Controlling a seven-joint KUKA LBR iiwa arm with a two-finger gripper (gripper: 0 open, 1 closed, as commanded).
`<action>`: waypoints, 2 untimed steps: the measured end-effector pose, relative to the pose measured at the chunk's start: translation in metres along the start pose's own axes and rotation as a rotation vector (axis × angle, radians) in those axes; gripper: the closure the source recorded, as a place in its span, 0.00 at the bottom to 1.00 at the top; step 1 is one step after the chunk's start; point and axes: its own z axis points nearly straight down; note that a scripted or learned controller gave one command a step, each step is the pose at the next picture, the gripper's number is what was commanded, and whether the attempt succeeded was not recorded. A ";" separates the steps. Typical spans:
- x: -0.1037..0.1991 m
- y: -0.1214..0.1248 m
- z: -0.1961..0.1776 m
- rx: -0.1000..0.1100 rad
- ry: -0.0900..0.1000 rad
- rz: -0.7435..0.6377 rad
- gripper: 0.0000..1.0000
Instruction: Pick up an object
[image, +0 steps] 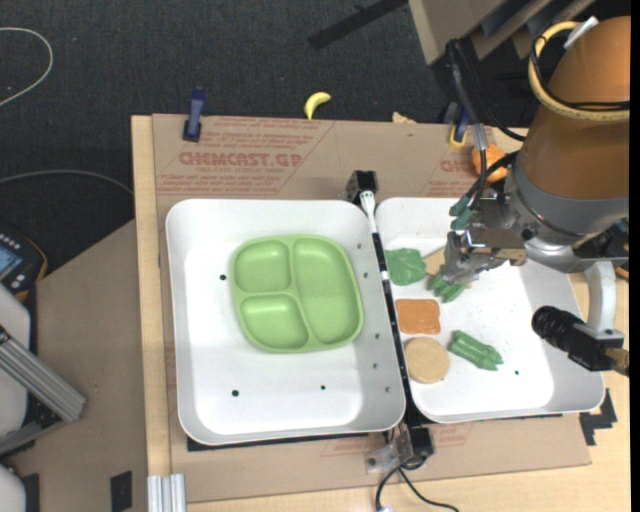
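Under the hand (462, 272), fingers state unclear, lies a green piece (450, 290).

**Even overhead light, soft focus, bright whites**

The scene is brightly and evenly lit from above. The two white bins (190, 300) come close to washing out, with a faint sheen on the left one's bare floor. The green divided plate (297, 292) casts only a soft, short shadow. The dark floor around the bench loses detail. Focus is mildly soft overall, and the arm (575, 120) near the right edge looks blurred and oversized.
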 end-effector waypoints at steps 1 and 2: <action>0.030 -0.002 0.108 0.011 0.001 -0.007 1.00; 0.080 0.001 -0.022 -0.018 0.006 -0.015 1.00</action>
